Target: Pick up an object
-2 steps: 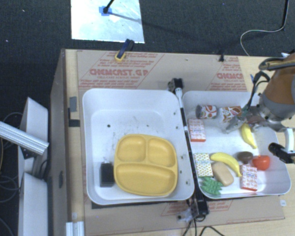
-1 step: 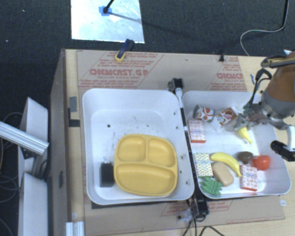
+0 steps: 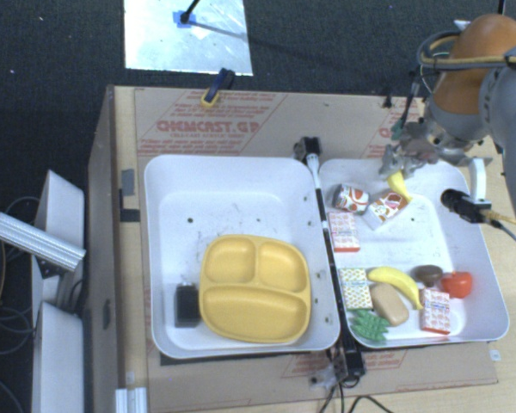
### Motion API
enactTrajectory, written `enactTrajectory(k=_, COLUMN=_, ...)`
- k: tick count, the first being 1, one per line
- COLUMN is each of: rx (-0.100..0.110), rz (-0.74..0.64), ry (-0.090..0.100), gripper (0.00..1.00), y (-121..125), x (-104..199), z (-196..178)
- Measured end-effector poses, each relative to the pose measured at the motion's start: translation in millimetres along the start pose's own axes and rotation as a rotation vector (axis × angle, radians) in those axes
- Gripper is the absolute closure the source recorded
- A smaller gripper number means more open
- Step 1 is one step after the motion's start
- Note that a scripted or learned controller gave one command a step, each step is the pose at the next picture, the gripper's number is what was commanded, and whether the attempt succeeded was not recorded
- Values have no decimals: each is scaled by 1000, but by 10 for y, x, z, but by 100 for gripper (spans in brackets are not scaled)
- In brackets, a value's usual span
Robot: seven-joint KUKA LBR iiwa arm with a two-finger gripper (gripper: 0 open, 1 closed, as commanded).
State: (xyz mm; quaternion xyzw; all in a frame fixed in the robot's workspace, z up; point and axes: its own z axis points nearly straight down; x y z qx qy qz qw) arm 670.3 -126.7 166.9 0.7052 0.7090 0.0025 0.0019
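- While the grey arm (image 3: 509,110) is reaching in from the right, its gripper (image 3: 402,165) is hanging over the far part of the right bin (image 3: 426,239), near that bin's back wall.
- A small yellow piece (image 3: 398,185), curved, is sitting directly under the gripper's tip and seems to be touching it. Whether the pincer is clenched on it or released cannot be told from this slant.
- Just beside that piece, two red-and-white cartons are lying tilted on the bin floor: one (image 3: 353,199) toward the divider, the other (image 3: 387,209) just below the yellow piece.
- A red-and-white packet (image 3: 344,231) is lying flat along the divider side, nearer the camera than the cartons.
- Along the near end of the right bin, several things are crowding together:
  - a checkered packet (image 3: 354,288) is lying against the divider side
  - a banana (image 3: 396,283) is lying at a slant just beside the checkered packet
  - a tan rounded lump (image 3: 389,305) is touching the banana's underside
  - a green leafy piece (image 3: 368,326) is resting at the near wall
- A brown lump (image 3: 427,274), a red tomato (image 3: 457,284) and a red-and-white box (image 3: 435,311) are sitting close together toward the bin's right side.
- In the left bin (image 3: 232,196), a yellow divided plate (image 3: 256,286) is lying flat at the near end, with a black block (image 3: 187,305) just beside its left edge.
- Both bins are resting on a cardboard sheet (image 3: 206,127) printed in red.
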Motion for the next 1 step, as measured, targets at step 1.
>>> enactTrajectory(k=1, rx=3, rz=1, ry=0, gripper=100, y=-354, x=492, z=-183)
